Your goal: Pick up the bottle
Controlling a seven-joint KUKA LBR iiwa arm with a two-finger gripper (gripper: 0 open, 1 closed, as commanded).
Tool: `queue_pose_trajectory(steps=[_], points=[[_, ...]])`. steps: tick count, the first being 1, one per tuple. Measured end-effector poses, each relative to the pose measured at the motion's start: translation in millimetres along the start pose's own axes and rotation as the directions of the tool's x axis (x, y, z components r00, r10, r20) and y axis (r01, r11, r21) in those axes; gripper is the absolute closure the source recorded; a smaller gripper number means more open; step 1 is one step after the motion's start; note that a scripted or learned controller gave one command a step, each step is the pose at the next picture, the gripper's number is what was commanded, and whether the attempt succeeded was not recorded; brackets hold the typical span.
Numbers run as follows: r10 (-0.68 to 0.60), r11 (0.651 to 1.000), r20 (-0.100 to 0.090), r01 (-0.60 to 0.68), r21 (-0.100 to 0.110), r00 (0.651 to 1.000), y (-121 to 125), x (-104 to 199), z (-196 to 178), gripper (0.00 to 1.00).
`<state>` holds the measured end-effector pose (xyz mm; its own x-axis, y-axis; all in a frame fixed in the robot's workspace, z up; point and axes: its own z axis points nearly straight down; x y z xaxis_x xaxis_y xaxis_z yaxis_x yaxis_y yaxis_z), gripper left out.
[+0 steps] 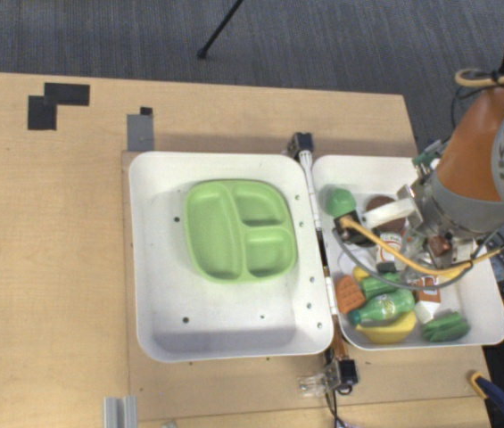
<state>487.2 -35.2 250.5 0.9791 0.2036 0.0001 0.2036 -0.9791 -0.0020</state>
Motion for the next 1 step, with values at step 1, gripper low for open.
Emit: queue_pose_trajectory(steps=[1], points=[[-0.096,0.995,-0.002,0.096,-0.004,0.995,77.7,2.4,-91.3,1.00]])
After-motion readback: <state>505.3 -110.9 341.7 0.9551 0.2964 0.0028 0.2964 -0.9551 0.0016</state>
